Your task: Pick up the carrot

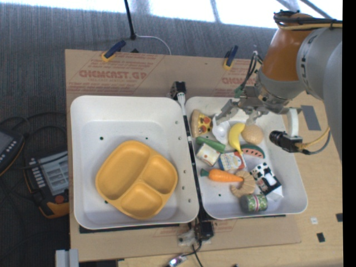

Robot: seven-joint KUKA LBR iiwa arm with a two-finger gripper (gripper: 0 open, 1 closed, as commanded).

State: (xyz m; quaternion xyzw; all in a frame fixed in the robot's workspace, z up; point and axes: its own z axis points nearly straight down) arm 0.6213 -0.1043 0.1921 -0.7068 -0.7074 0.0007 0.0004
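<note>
The carrot [225, 176] is being left lying among toy food in the right bin [295, 196], beside a banana [237, 136], while the gripper [240, 109] is being held above the bin's far end, fingers spread apart with nothing between them.

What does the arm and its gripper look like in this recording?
The arm is a thick, rounded grey body with a glossy orange band above the wrist. Thin dark cables run beside the wrist. Its gripper is grey metal with two slim fingers.
</note>
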